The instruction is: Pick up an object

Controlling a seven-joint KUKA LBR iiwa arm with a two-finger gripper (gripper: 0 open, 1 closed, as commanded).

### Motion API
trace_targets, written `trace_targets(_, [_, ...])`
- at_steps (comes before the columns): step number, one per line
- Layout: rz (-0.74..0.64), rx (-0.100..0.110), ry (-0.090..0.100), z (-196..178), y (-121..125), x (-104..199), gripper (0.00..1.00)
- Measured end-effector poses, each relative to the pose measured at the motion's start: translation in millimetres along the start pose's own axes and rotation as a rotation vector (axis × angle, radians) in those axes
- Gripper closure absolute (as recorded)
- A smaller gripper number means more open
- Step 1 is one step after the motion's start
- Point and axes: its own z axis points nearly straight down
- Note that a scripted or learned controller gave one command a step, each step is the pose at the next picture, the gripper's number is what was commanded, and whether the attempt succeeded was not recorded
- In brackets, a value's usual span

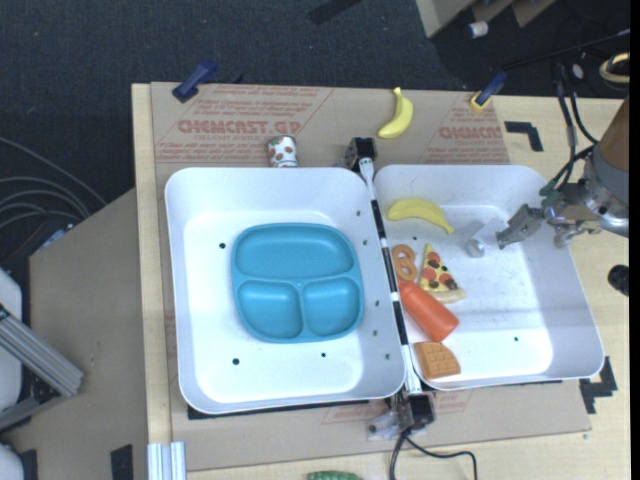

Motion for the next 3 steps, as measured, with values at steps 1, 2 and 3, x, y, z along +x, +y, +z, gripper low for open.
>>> trace_targets(1, [-0.002, -0.018, -0.005, 93, 46, 60, 0.00])
trace_targets(2, [-0.001, -0.001, -0.010, 100, 102, 92, 0.00])
trace_targets(3, [-0.002, -0.018, -0.003, 97, 97, 92, 1.00])
